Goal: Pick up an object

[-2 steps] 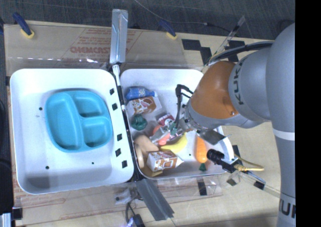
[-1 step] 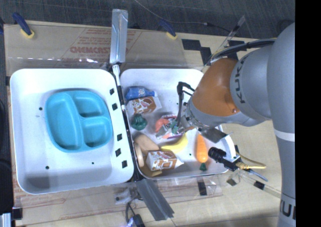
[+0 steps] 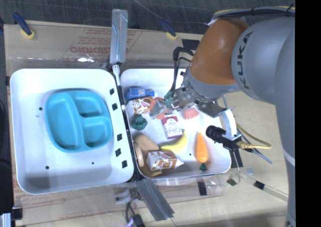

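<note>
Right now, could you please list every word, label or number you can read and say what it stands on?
"KUKA": on the grey arm.
Red print on the cardboard behind the bins: too faint to read.
Print on the small cartons in the right bin: too small to read.

bins [image 3: 20, 120]: 2 | blue tray [image 3: 77, 119]: 1 | banana [image 3: 176, 143]: 1 | carrot [image 3: 201, 148]: 1 | cartons [image 3: 172, 126]: maybe 3

A blue divided tray [image 3: 79, 120] sits in the white left bin [image 3: 25, 171]; an orange carrot [image 3: 201, 147] and yellow banana [image 3: 176, 143] lie in the right bin [image 3: 150, 76].
</note>
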Robot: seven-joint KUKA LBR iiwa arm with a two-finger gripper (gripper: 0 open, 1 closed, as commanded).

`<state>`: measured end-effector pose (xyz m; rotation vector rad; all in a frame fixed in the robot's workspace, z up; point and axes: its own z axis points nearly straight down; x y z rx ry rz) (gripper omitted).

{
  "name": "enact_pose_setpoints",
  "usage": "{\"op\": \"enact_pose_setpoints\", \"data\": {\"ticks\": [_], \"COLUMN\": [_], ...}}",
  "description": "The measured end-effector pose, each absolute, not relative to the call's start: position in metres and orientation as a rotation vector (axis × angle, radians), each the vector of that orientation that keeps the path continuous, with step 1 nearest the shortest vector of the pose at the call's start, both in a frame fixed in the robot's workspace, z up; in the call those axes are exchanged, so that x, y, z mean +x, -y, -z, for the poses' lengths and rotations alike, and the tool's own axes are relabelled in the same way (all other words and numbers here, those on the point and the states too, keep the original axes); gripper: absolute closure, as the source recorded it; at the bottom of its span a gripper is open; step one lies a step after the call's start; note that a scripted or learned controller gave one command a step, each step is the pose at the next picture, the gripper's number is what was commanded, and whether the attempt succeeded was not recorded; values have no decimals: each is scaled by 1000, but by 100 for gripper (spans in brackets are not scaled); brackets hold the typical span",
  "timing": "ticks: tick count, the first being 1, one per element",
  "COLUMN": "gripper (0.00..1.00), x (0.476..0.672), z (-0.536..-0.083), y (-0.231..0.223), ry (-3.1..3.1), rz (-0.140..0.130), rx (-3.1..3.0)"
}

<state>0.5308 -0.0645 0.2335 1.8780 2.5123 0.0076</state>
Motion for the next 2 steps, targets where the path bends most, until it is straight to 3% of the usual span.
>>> {"op": "enact_pose_setpoints", "data": {"ticks": [1,2], "gripper": [100,100], "x": [515,487], "z": [-233,-232], "y": [76,31], "ry": [-2709,-2292], "rz": [2,5], "rx": [1596,2157]}}
